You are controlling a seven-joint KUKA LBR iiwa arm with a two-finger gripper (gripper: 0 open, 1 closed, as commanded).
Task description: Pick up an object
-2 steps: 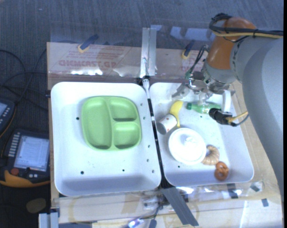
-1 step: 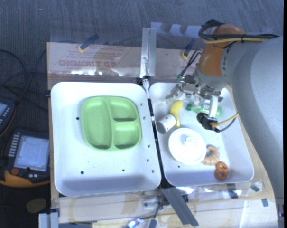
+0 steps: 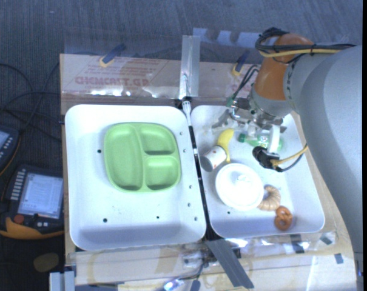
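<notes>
grey carpet [image 3: 110, 11] around bench; white bins [image 3: 80, 223] side by side; fingers [image 3: 256, 129] state unclear.

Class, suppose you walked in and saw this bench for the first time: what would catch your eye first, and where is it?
First, the bright green divided plate lying alone in the left bin. Next, the grey arm with its orange band, reaching from the right over the right bin, where a white lid, a yellow cup and small brown pieces crowd together.
</notes>
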